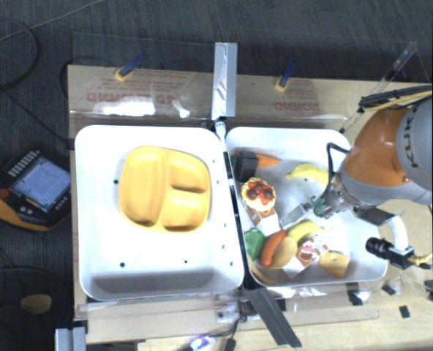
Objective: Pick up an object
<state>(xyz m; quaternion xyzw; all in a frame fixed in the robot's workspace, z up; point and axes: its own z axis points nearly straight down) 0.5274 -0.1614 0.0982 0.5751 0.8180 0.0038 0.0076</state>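
**Toy food crowds the right bin beside the claw**

Toy food [290,229] lies heaped in the right bin [363,273], lower right of centre in the frame. At far left, on dark carpet, sits a handheld pendant [28,190] with an orange body and a blue screen. The left bin [99,269] holds a yellow divided tray [164,189], its long axis running roughly left to right. Behind both bins stands a brown board [151,86] with red lettering, upside down and unreadable. In the right bin, a black and orange piece [251,162] lies at upper left, a berry tart [258,194] below it, then a green leaf [253,240] and an orange carrot [273,248] pointing up and right. A banana [309,172] lies slanting down to the right, near the upper middle. The gripper [320,208] hangs just below it, above a second yellow piece [303,231]; whether its claw is spread or pressed together cannot be told.
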